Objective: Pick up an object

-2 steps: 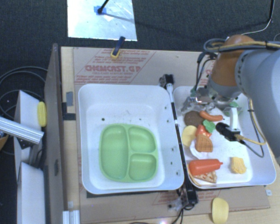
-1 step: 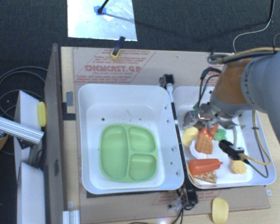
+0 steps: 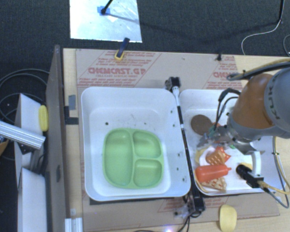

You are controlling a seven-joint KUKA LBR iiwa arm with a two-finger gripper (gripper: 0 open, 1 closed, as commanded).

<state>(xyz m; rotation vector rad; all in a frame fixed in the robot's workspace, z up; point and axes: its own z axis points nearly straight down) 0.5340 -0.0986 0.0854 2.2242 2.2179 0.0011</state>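
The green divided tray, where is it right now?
In the camera view, the green divided tray lies in the left white bin, toward its near edge, across the divider from the toy food in the right bin.

You see the bench [image 3: 150,69], a board printed with red lettering, set at a slant. Two shallow white bins rest on it side by side and touching: the left bin [image 3: 94,105] and the right bin [image 3: 203,96]. A black clamp [image 3: 173,84] sits at the far end of their shared edge, another [image 3: 195,204] at the near end. A yellow-and-blue clip [image 3: 121,50] lies on the far edge of the board, and a pale yellow object [image 3: 227,217] rests at its near edge, just beside the right bin.
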